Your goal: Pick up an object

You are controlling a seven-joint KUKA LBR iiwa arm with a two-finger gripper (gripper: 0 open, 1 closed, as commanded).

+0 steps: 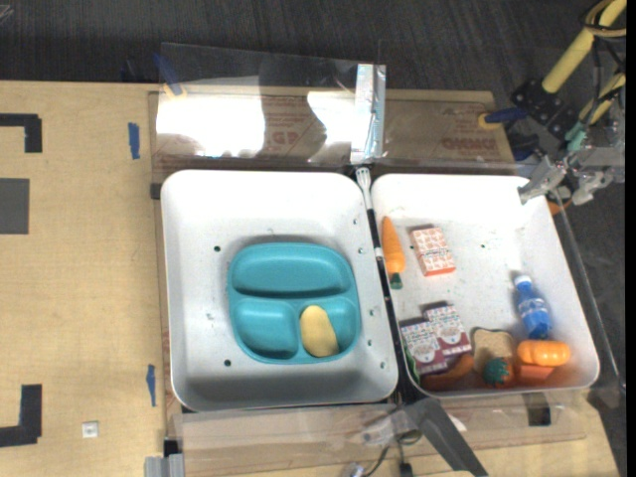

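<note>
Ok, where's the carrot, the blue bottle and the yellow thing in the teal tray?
carrot [394, 249], camera view, middle of its orange body.
blue bottle [534, 311], camera view, middle of its body.
yellow thing [319, 331], camera view, its centre, in the teal tray's [288, 266] lower right compartment.

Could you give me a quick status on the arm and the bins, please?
Gripper at right bin's far right corner, above the rim, nothing seen in it. Carrot, blue bottle, small cartons untouched. Yellow potato-like piece sits in teal tray, left bin.

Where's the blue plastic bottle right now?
The blue plastic bottle lies in the right white bin, near its right wall, just above the orange toy piece in the bin's lower right corner.
</note>
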